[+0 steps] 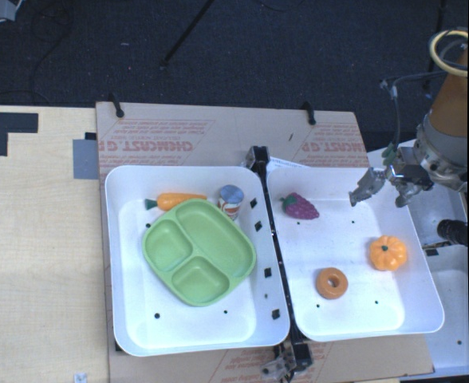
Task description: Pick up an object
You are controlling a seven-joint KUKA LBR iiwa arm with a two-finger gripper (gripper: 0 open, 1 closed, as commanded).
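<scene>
Over in the right bin (410,313) there are three candidates: purple grapes (300,207) far-left, an orange pumpkin (388,253) at the right, a donut (331,282) nearer the front. So the gripper (382,188) hangs over the far right part, jaws spread wide with nothing between them. The pumpkin looks closest, just nearward of it; the grapes lie off to its left.

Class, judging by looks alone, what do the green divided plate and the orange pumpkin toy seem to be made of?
Green divided plate: probably moulded plastic, going by its uniform colour, smooth matte surface and rounded compartment ridges. Orange pumpkin toy: likely plastic or rubber, with saturated colour and soft ribbed lobes; the exact material can't be told.
</scene>
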